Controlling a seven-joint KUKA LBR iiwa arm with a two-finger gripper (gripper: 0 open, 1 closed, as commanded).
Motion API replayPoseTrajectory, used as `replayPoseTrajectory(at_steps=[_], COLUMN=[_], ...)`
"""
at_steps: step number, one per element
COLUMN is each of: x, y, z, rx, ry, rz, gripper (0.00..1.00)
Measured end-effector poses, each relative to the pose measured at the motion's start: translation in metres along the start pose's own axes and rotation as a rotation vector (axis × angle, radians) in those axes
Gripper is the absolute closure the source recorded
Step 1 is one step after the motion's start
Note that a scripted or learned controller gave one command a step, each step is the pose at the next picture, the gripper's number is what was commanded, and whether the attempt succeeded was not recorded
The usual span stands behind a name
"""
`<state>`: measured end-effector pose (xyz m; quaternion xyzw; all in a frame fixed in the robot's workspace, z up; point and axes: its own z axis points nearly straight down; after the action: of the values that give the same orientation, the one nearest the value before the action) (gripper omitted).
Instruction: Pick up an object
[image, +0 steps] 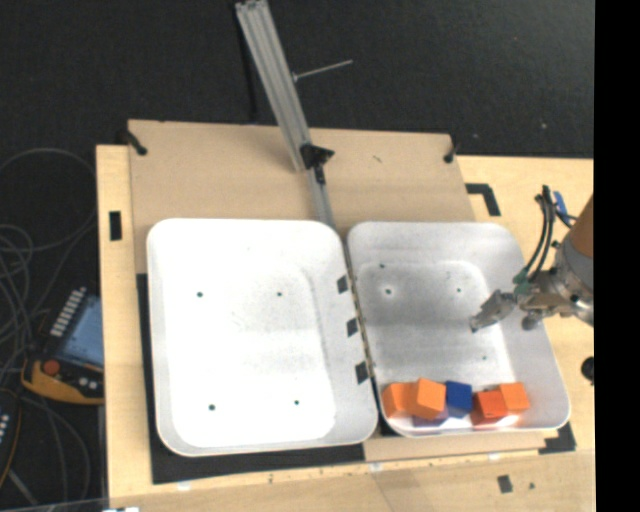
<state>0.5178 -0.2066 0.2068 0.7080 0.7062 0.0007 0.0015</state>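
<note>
Reaching from the right, gripper (492, 312) hangs above the right bin (420, 260)

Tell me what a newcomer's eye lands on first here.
The row of bright blocks, orange with one blue, packed along the near edge of the right bin. Next, the gripper reaching in from the right, above that bin's bare middle. The left bin is a plain white expanse beside it.

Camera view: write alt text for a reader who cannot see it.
The arm's end effector hangs over the right bin, apart from a row of orange blocks and one blue block along that bin's near edge. The left bin sits beside it on the bench.
</note>
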Motion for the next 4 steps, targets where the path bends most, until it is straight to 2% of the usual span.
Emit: replayPoseTrajectory(at_steps=[1,2,3,4], x=[0.049,0.117,0.114,0.212], y=[-0.034,0.002,0.002,-0.007], z=[0.085,0.109,0.098,0.006], rx=[0.011,-0.003,-0.006,-0.006], ry=[0.005,0.000,0.000,0.005], rz=[-0.001,-0.009,0.001,-0.014], gripper=[0.00,0.00,1.00,1.00])
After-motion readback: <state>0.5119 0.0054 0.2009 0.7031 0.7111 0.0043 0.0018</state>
